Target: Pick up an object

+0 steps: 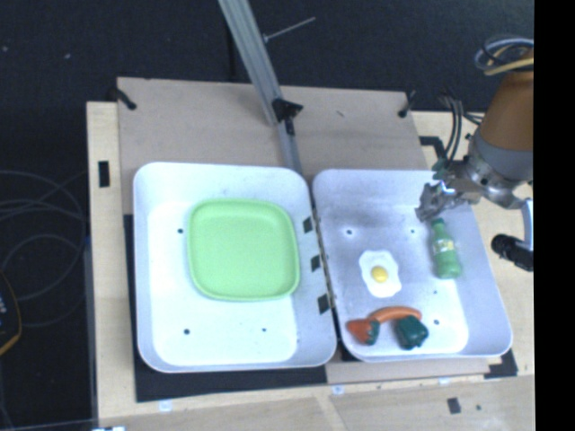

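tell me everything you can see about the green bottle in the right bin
The green bottle is a small light-green, plastic-looking thing lying on its side on the floor of the right bin, near its right wall. Its long axis runs roughly up and down the view, narrower end toward the top. The body looks translucent, with a paler patch. The gripper sits just above its upper end; whether they touch cannot be told. It lies apart from the fried egg toy to its left.
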Controlling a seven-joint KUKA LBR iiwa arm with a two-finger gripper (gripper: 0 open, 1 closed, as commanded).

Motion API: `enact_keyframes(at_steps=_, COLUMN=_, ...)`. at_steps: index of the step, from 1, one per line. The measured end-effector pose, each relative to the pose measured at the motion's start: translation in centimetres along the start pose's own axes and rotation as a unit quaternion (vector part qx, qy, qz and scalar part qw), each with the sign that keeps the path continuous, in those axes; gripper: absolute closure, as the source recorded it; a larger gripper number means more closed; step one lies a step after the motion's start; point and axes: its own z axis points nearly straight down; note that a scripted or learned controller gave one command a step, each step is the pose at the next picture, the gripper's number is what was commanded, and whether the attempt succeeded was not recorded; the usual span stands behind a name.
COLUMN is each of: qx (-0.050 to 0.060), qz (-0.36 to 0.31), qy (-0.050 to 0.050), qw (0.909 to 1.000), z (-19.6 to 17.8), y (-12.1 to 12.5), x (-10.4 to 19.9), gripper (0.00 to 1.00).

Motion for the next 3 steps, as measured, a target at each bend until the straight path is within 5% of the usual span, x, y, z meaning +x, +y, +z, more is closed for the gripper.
enact_keyframes(at_steps=3, qx=0.002, qz=-0.002, qy=0.001, qw=1.0, z=-1.0, y=2.1, x=16.3, gripper=1.0)
